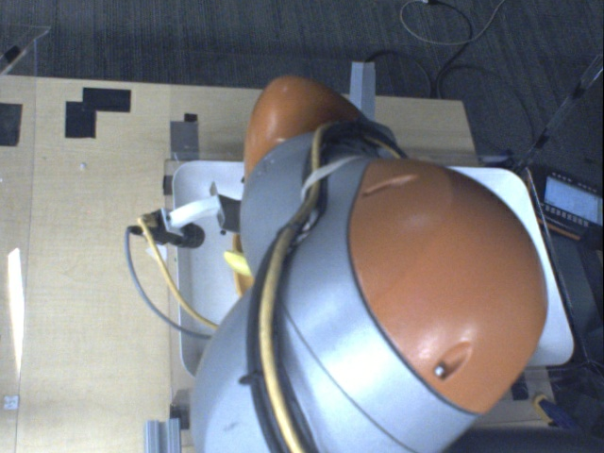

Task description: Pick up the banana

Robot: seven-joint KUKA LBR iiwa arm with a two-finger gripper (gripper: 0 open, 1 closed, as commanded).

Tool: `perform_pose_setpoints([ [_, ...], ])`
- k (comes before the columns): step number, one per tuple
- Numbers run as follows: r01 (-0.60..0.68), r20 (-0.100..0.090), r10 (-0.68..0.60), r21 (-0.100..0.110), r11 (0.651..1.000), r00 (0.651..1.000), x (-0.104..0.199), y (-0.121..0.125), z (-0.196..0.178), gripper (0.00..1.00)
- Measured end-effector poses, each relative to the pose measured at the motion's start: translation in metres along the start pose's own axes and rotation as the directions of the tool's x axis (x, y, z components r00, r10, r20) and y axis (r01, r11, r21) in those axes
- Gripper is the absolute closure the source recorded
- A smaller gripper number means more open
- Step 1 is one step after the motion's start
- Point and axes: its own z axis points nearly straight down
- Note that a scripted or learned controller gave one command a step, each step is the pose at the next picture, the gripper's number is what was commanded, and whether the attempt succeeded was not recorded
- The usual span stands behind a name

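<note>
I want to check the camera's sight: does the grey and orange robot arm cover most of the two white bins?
Yes, the grey and orange robot arm fills the middle, leaving white bin edges showing.

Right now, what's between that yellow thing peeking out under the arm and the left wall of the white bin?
In the camera view, bare white bin floor lies between the banana and the bin's left wall.

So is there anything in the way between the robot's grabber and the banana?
I can't tell. The arm leans over the bins and covers most of the left bin. A yellow sliver at the arm's edge may be the banana; whatever lies beside it is hidden.
</note>
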Motion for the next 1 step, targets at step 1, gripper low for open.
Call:
perform_pose_setpoints([
  [1,-0.001,-0.002,0.001,0.000,1.000,1.000,-0.0128,-0.0021,-0.0852,1.00],
])
